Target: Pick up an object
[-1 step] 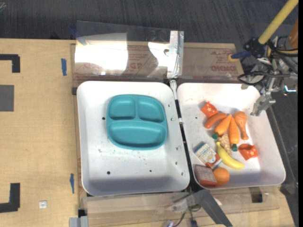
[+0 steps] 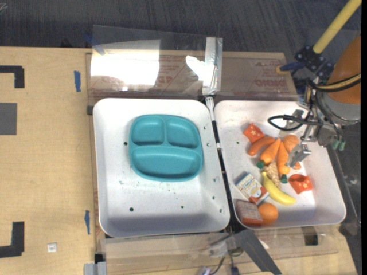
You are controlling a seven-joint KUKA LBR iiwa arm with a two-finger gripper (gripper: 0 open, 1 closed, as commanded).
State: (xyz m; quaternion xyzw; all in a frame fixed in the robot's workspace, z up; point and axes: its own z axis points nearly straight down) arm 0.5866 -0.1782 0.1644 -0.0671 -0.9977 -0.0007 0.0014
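Dark blue-grey carpet fills the background beyond the surface (image 2: 40, 153), a pale wooden top marked with black tape corners and short strips of blue tape along its left part. Behind the bins stands a low clear plastic sheet (image 2: 152, 67), patched with silver tape, which catches a bright glare.

On the left sits the left bin (image 2: 109, 211), shallow and white, and in it lies a teal divided plate (image 2: 166, 146) with three compartments, flat and nearly centred. Nothing else of note lies in that bin.

Just beside it, sharing a rim, is the right bin (image 2: 327, 211), where the toy food is heaped. A red piece (image 2: 253, 133) lies at the upper left of the heap, with carrots (image 2: 272, 149) bunched next to it. Below them lie a small printed carton (image 2: 247, 185), a banana (image 2: 278, 191), an orange (image 2: 267, 212) by the near rim, and a red block (image 2: 300, 183) to the right.

The jaws (image 2: 296, 154) hang low over the right side of the heap, just beside the carrots, at the end of the grey arm (image 2: 338, 105) with its orange band. Whether they are spread or pinched cannot be told, and nothing is seen between them.

The step in hand appears to be the descent toward a pick. The next move likely calls for closing squarely on one piece, since the crowded, rounded toys could easily slip aside.
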